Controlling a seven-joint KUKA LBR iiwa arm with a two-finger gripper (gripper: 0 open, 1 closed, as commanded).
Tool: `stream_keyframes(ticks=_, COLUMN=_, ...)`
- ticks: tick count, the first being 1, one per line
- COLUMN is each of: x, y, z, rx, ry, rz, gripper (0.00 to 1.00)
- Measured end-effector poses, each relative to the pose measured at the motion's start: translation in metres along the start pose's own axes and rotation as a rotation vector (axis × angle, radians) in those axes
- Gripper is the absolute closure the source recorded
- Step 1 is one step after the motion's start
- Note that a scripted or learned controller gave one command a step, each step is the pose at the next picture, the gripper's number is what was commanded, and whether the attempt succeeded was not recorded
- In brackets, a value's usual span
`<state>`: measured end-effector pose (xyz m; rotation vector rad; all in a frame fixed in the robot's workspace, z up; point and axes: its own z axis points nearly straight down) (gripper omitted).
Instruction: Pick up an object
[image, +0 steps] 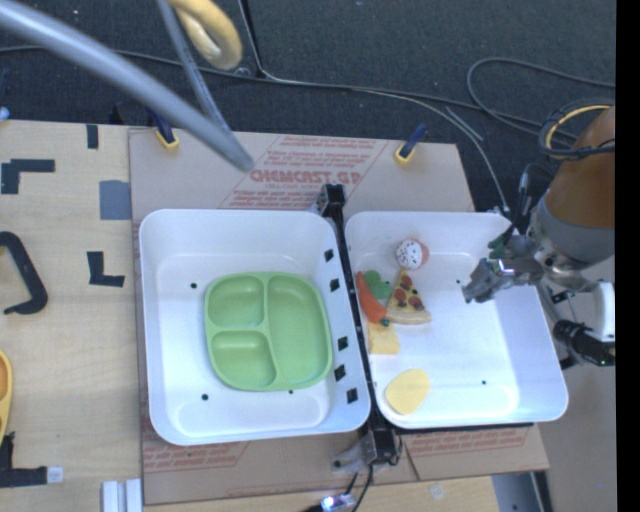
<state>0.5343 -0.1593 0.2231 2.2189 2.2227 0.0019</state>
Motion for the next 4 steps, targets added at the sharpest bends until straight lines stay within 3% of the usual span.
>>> stream_keyframes(ticks=3, x=0.169, y=0.015, z=-0.017, rx=0.003, ry=0.001, rz=-0.006, gripper=1.0)
stream_keyframes(ticks=4, x=0.23, y=0.013, z=-0.007, rx=0.004, ry=-0.001, rz=-0.005, gripper=1.0)
